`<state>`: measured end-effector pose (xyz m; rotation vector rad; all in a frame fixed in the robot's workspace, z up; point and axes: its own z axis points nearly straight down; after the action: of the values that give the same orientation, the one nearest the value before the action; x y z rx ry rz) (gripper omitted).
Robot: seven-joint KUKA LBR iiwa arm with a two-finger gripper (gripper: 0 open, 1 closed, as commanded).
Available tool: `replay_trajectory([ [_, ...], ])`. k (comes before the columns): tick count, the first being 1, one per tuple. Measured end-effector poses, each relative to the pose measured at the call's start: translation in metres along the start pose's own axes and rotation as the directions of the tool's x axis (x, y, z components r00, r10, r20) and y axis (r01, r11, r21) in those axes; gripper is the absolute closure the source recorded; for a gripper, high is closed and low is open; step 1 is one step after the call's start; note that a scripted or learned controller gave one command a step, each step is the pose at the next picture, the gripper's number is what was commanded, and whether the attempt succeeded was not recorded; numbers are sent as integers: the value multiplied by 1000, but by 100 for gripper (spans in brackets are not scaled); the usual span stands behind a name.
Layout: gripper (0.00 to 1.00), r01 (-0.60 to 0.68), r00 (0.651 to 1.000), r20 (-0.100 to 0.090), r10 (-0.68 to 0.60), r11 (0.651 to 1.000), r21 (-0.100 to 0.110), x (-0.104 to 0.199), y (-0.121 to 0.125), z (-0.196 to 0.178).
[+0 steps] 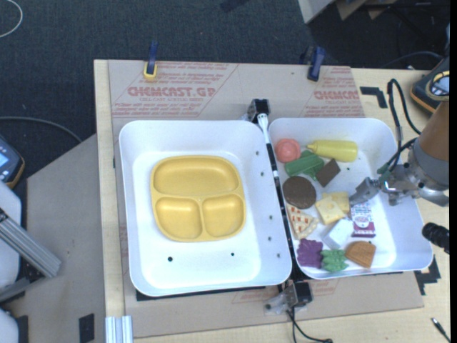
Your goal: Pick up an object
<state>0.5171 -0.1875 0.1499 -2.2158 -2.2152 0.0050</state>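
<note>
reaching in over the right edge of the right bin, the gripper sits low among the toy food, and the pick is judged not yet made: nothing is seen lifted clear of the bin floor. how far the fingers are parted cannot be told from this angle, nor whether anything lies between them. the grasp, the lift and the carry all appear to be left.

likely target: a small white packet with a dark red label, lying flat just below the gripper tip, near the bin's right edge. beside it, toward the bin's centre, lies a pale yellow cheese wedge, close to or touching the tip.

other pieces noted: a brown disc by the left edge, a yellow corn cob along the top edge, purple grapes at the bottom edge.

the left bin holds a yellow divided tray at its centre.
</note>
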Motion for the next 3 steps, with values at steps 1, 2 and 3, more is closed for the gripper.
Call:
replay_trajectory([
  [1, 0, 0, 1000, 1, 0, 1000, -2, -3, -1, 44],
  [2, 0, 0, 1000, 1, 0, 1000, -4, -2, -1, 67],
  [3, 100, 0, 1000, 3, 0, 1000, -8, -3, 0, 55],
])
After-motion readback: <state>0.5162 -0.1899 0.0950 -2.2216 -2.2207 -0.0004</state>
